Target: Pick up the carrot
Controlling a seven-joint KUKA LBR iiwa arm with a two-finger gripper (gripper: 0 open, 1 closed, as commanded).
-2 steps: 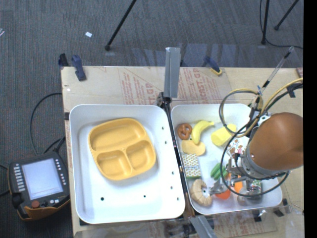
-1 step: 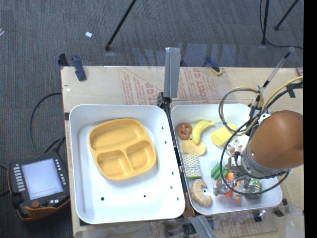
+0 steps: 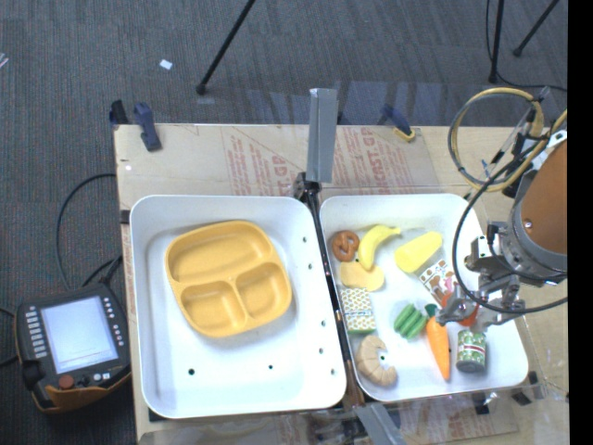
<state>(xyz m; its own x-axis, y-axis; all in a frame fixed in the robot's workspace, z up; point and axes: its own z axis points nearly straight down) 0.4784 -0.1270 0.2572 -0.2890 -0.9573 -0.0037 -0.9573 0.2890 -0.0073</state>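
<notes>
The carrot (image 3: 439, 347) is orange with a green top and lies lengthwise near the front of the right bin (image 3: 505, 371), its tip toward the front edge. My gripper (image 3: 461, 306) hangs over the right side of that bin, just above and to the right of the carrot's top end. I see nothing held in it, and its tip is dark and cluttered against the items below.
Around the carrot lie a small can (image 3: 471, 349), green beans (image 3: 408, 320), a croissant (image 3: 378, 360), a banana (image 3: 377, 243), a yellow piece (image 3: 419, 251) and a printed packet (image 3: 435, 277). The left bin holds a yellow divided plate (image 3: 228, 277). Cables (image 3: 486, 137) loop above the arm.
</notes>
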